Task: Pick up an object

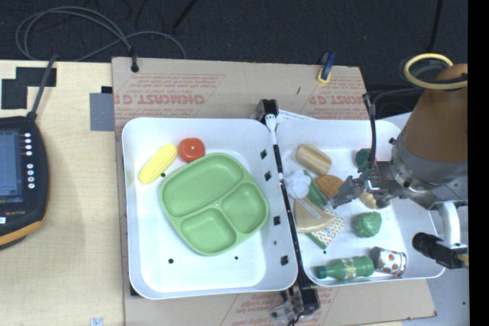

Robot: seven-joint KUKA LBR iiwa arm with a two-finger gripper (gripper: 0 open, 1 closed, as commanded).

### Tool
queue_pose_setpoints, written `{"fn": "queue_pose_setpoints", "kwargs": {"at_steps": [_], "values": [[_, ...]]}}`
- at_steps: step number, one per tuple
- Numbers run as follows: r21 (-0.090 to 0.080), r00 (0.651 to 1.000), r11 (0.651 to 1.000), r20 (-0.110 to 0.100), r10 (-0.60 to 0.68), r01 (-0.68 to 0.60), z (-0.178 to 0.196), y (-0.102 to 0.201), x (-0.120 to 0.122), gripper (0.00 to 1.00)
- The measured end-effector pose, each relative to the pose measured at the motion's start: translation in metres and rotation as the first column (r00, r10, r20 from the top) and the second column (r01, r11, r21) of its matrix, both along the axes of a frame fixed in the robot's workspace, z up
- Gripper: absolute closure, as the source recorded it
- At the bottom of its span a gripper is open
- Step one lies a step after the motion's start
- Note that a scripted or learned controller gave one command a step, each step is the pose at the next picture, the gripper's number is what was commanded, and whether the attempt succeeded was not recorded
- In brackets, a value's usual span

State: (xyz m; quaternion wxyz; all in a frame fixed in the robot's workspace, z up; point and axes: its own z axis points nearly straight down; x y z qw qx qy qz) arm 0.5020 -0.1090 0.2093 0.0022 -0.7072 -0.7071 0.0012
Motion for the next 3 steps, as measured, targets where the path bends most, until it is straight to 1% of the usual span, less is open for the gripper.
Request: {"fn": "queue_pose_setpoints", "kwargs": {"at_steps": [1,2,3], "values": [[0.001,1.0,1.0,0.01,0.007,-0.007,0.092,0.059,-0.026,0.0],[0.0,1.0,1.0,-0.001,0.0,0.0,0.096,0.056,-0.026,1.0],[0.0,1.0,1.0,0.004,0.008,-0.008,0.13,0.126,-0.026,1.0]]}}
